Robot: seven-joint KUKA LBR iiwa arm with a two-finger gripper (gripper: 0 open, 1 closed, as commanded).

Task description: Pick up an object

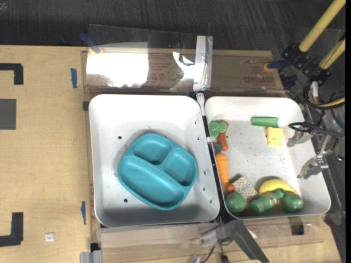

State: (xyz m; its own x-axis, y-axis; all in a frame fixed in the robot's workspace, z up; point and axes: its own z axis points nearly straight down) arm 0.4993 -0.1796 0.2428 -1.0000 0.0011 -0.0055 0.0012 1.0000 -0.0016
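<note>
The right bin (258, 152) holds several toy foods. A green stalk-like piece (218, 127) and a small orange piece (222, 143) lie by its left wall, with a carrot (222, 169) below them. At the far side a green bar (265, 121) rests beside a yellow block (273, 137). Along the near wall sit a yellow banana (277, 186), a checkered packet (244, 188), a green ball (236, 202), a green pickle (265, 203) and another green piece (292, 202).
The left bin (104, 147) carries a teal divided plate (159, 170). Cables and metal brackets (315, 147) crowd the right bin's right wall. Yellow poles (326, 18) rise at the top right. A clear plastic sheet (148, 64) lies behind the bins.
</note>
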